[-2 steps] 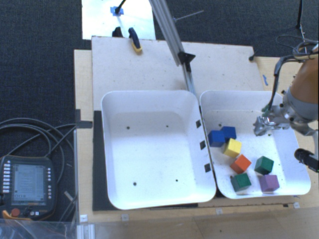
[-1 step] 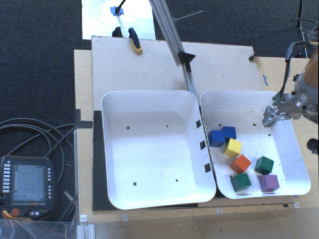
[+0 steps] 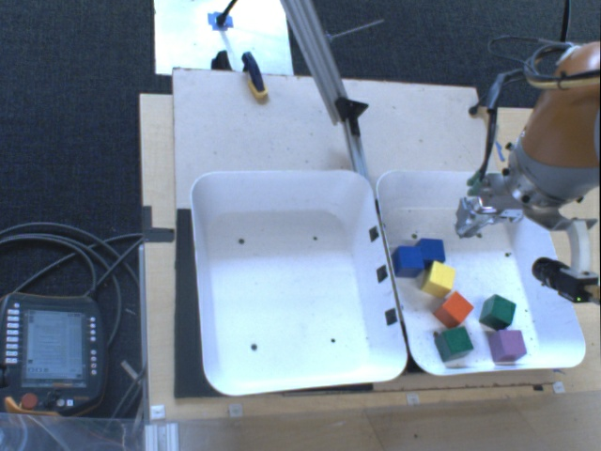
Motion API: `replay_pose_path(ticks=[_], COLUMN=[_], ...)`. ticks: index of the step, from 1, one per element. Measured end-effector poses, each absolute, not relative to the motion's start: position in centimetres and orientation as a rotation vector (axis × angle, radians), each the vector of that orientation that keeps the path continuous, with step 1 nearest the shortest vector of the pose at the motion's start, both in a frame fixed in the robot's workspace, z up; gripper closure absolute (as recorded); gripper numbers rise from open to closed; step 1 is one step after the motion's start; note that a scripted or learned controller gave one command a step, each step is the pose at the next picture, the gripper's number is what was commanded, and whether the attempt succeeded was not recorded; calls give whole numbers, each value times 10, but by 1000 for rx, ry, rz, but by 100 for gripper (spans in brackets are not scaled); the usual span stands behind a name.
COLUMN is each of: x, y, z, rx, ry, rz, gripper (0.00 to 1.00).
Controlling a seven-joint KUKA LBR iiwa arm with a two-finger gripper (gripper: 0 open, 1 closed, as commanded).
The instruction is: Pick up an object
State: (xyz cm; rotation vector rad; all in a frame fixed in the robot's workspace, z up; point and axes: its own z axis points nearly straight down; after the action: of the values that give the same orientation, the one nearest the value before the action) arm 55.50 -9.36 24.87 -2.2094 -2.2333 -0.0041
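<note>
Gripper hangs over upper part of right bin, can't tell if it's spread or pinched, nothing visibly held; blocks clustered lower down, blue block nearest so likely easiest target.

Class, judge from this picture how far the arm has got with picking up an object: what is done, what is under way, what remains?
Done: the gripper has reached the right bin, above its far end. Under way: it hangs beyond the blue block, apart from it. Left: the pick itself. The blue, yellow block, orange block, two green blocks and purple block all lie on the bin floor.
</note>
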Motion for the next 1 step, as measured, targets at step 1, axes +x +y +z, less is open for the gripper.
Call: replay_pose_path(ticks=[1], x=[568], y=[-37], z=[258], rx=[-2211], ry=[-2235], rz=[-4], gripper=[100])
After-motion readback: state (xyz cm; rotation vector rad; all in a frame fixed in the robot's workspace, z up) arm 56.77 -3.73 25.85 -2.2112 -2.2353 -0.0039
